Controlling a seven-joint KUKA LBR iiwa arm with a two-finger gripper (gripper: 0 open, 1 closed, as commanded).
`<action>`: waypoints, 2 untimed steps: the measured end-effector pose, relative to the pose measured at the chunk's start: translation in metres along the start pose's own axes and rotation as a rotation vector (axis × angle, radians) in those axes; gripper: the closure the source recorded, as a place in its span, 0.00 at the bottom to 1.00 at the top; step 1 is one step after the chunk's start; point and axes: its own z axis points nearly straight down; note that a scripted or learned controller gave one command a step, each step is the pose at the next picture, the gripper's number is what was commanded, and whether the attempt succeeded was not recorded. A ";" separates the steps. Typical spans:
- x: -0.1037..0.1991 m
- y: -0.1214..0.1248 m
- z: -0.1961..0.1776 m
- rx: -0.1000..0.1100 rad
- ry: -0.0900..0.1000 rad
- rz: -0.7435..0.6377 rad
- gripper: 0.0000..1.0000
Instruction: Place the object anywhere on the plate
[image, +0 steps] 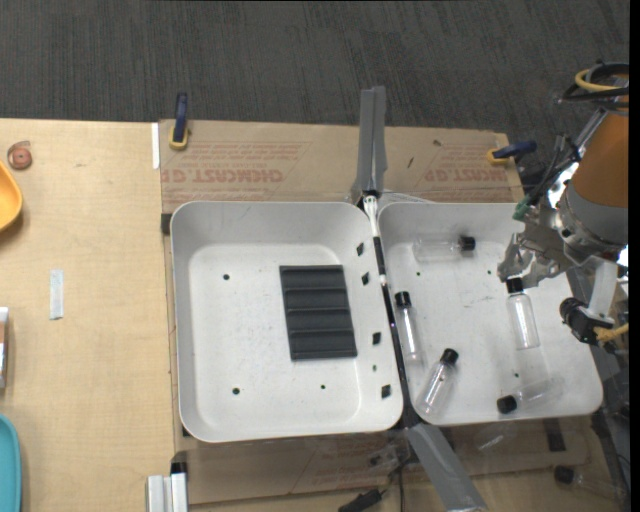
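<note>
The black ridged plate (318, 312) lies flat in the middle of the left bin (200, 300). Several clear vials with black caps lie in the right bin (470, 300). My gripper (522, 266) hangs over that bin's right side, just above the black cap of one vial (522, 320) that lies along the right wall. Whether it touches that cap is unclear. Another vial (440, 248) rests near the back, one (405, 322) along the left wall, one (436, 380) at the front, and one (528, 396) in the front right corner.
A raised divider (385, 290) with black clips separates the two bins. Cardboard (260, 165) lies behind them, held by clamps. The wooden table (80, 300) stretches to the left, with an orange object (8, 200) at its far edge.
</note>
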 end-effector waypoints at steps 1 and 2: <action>0.075 0.024 0.021 -0.001 0.000 -0.026 1.00; 0.131 0.020 0.020 0.000 0.000 0.159 1.00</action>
